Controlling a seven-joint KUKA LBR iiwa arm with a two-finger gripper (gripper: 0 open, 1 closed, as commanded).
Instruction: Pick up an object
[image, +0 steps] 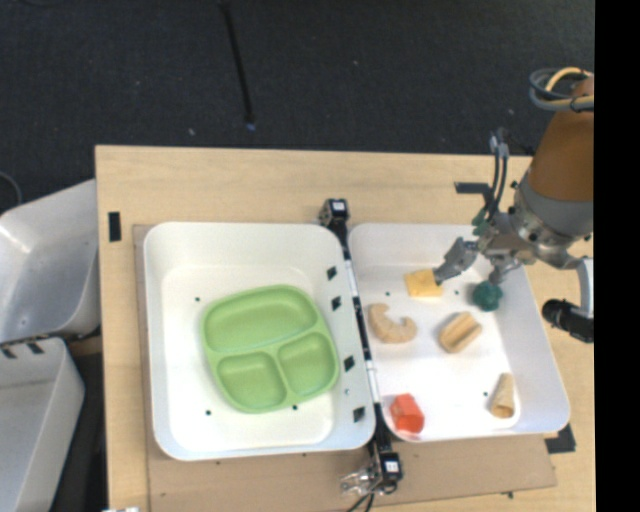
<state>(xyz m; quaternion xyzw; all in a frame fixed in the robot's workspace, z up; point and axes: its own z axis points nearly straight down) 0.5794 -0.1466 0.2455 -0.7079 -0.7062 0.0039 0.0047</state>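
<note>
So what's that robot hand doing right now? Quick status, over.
Hand low over the right bin, beside the yellow block; grip unclear. Nothing lifted. Green ball close by.

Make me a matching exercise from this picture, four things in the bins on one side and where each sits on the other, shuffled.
Things:
1. green divided plastic tray
2. red block
3. yellow wedge-shaped block
4. dark green round piece

Places:
A. right bin, near front edge
B. left bin
C. right bin, under the arm
D. right bin, beside the hand

Pairs: 1-B, 2-A, 3-D, 4-C
</note>
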